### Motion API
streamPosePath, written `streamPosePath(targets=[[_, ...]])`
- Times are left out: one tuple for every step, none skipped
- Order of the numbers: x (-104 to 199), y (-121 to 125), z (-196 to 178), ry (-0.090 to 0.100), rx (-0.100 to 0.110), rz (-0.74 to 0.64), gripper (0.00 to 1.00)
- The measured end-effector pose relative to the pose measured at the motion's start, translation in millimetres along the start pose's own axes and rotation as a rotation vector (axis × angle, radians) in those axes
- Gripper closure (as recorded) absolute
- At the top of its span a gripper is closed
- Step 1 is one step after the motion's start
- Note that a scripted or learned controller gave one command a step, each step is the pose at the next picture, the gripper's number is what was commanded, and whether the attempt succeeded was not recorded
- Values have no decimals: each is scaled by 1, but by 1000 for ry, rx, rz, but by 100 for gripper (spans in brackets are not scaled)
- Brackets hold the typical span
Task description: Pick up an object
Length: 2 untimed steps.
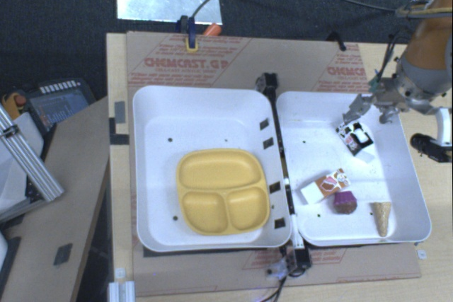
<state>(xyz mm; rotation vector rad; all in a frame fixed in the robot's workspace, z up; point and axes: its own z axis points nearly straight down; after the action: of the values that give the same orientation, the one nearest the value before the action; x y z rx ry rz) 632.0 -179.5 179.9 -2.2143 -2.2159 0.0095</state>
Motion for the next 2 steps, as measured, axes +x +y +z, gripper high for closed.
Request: streamPosePath(targets=[[0, 3, -8, -2, -12, -3, 0], [6, -5, 45, -2, -9, -1, 0]])
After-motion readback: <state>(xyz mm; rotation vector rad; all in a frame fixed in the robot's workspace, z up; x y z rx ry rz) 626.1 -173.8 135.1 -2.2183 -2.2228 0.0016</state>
